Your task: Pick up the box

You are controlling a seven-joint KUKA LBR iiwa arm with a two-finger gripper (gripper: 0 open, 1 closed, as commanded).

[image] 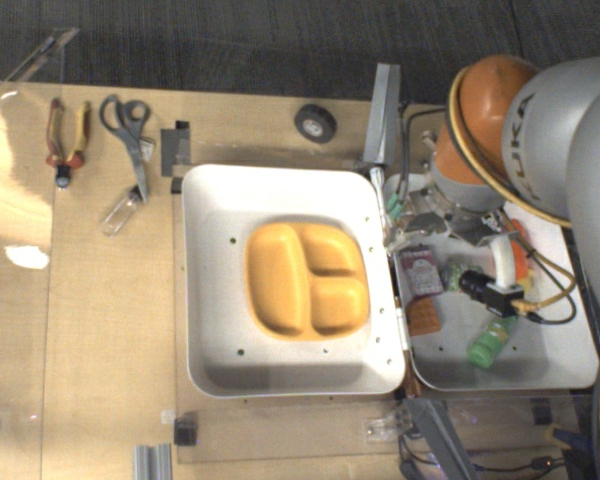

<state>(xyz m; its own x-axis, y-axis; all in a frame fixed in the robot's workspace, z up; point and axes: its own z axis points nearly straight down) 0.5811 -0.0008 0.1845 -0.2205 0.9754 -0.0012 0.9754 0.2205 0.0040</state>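
Your hand (416,224) sits low in the upper left corner of the right bin (565,356), under the grey arm. From this angle you cannot tell how far open it is, and nothing shows in its grip. The box (420,273), small and purplish, lies flat just below the hand against the bin's left wall. You can see a brown packet (423,315) just beneath the box and a green bottle (488,343) to their right. The left bin (220,218) holds a yellow divided tray (306,278). On the tabletop (100,318), scissors (130,133), pliers (66,140) and a roll of tape (315,123) lie well apart from the bins.
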